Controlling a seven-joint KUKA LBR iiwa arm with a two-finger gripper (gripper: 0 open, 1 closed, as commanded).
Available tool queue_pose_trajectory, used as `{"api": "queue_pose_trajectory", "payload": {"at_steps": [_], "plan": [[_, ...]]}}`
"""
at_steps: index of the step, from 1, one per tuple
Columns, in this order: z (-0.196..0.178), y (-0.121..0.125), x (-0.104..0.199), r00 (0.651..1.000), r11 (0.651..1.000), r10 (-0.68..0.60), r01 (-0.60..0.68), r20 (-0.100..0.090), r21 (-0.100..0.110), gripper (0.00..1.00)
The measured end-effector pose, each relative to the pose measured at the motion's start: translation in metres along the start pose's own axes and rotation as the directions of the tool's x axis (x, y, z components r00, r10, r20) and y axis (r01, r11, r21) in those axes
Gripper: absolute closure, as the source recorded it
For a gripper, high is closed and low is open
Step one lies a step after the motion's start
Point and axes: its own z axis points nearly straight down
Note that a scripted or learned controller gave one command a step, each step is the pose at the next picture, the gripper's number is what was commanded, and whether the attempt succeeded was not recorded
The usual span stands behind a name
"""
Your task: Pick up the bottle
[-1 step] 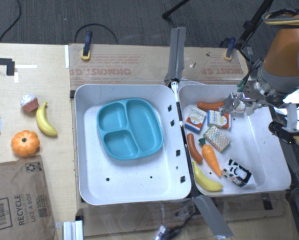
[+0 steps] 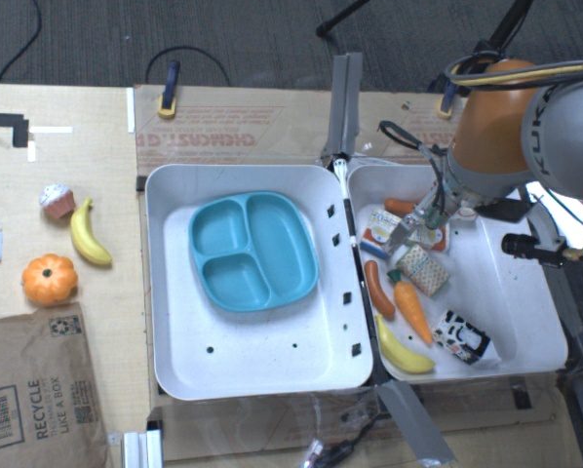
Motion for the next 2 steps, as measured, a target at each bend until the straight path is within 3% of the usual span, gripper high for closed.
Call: {"api": "queue_pose_trajectory", "payload": {"at_steps": [1,2], "plan": [[0.0001,-0.0001,0.0000,1.000,1.000,0.000,0.000,0.000,0.000,0.00],[0.0029,-0.0053,-0.0050,0.947,0.947,-0.321,0.321,0.014,-0.004,0.00]]}}
